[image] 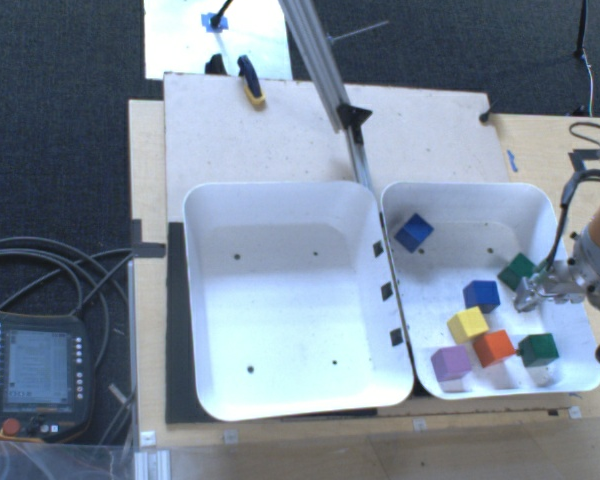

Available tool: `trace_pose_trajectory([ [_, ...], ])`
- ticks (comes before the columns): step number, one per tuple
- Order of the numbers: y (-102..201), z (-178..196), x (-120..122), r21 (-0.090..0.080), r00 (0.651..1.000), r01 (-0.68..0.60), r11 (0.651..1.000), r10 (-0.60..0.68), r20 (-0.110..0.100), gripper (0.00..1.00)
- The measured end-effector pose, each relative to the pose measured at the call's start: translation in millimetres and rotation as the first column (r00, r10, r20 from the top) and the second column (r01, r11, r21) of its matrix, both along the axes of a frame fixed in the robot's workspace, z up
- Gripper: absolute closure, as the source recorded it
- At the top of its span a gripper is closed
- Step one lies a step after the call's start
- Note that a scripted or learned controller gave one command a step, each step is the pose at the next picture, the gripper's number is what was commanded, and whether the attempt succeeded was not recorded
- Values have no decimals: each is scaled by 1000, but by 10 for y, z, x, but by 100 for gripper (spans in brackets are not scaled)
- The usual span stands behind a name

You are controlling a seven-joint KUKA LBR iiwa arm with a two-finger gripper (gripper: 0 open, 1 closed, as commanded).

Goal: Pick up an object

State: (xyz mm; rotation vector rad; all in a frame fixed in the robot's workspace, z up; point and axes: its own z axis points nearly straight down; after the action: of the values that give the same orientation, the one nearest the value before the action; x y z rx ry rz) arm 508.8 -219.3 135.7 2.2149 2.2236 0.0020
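Seven cubes (pixel 480 294) (no long axis).

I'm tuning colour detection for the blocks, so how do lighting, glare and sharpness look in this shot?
Camera view: light is even and soft, the right bin shows faint shadows only; the bright sheet at the top is washed out by glare; the blocks are slightly soft, the white block nearly blends into the bin, and the gripper is blurred.

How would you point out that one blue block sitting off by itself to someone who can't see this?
Look in the right-hand bin, the one holding all the coloured blocks. Near its far left corner lies a blue block, turned cornerwise. The other blue block sits down among the clustered blocks; this one lies alone.
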Motion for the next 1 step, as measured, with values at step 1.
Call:
trace_pose_trajectory([
  [1, 59, 579, 94, -2, 1000, -2, 1000, 2, 5, 100],
])
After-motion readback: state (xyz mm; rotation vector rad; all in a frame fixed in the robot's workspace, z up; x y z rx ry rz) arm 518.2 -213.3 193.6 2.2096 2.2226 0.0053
